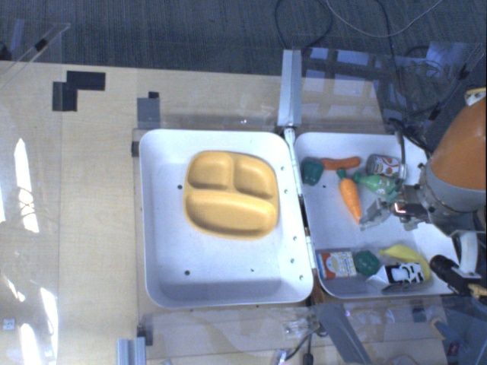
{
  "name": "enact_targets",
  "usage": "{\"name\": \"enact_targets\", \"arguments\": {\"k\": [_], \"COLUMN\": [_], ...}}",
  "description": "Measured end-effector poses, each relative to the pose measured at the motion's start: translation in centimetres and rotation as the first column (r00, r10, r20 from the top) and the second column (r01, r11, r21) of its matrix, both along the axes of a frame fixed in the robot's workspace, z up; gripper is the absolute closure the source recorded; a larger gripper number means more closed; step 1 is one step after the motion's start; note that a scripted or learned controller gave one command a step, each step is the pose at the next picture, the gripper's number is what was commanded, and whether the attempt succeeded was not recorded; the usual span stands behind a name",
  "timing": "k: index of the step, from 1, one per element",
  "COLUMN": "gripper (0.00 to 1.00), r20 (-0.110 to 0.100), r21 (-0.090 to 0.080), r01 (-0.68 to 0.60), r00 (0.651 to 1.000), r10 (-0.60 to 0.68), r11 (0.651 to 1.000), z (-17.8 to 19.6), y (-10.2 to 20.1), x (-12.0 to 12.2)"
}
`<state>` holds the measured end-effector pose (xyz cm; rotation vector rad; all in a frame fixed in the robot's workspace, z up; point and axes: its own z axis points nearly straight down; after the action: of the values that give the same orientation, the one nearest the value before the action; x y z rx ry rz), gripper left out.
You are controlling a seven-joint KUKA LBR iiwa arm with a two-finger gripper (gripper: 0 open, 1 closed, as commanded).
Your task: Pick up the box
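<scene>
The box (338, 264), a small red and white carton, lies flat in the right bin (329, 211), hard against that bin's near wall and close to its near left corner, so there is little room on those two sides. Touching its right end is a dark green rounded thing (367, 261), and further right along the same wall sit a black and white object (403, 274) and a yellow banana-like piece (407, 255), which crowd that edge. Behind the box the white floor is bare up to an orange carrot (349, 198), which lies lengthwise toward the middle of the bin. Near the far wall are a dark green pepper-like piece (311, 172), a thin red-orange item (340, 162), a can (384, 165) on its side and a pale green object (377, 182) partly behind the arm's tooling. The gripper (378, 211) hangs over the middle right of this bin, well apart from the box, with nothing seen between its fingers; whether they are spread or pressed together I cannot tell, as the metal blurs against the white floor. The arm (460, 162), with its orange band, is cut off by the right edge. The left bin (156, 226) holds a yellow divided tray (230, 193) in its far half, with open floor along its near side.
</scene>
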<state>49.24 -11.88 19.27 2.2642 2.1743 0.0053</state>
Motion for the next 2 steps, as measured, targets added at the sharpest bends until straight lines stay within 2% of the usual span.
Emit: {"name": "enact_targets", "arguments": {"k": [1,2], "gripper": [0.00,1.00], "r20": [-0.002,0.003], "r21": [0.000,0.000], "r01": [-0.076,-0.077], "r00": [0.997,0.997], "r10": [0.076,0.077], "r11": [0.997,0.997], "z": [-0.8,0.3], "y": [8.9,9.0], "x": [1.0,1.2]}}
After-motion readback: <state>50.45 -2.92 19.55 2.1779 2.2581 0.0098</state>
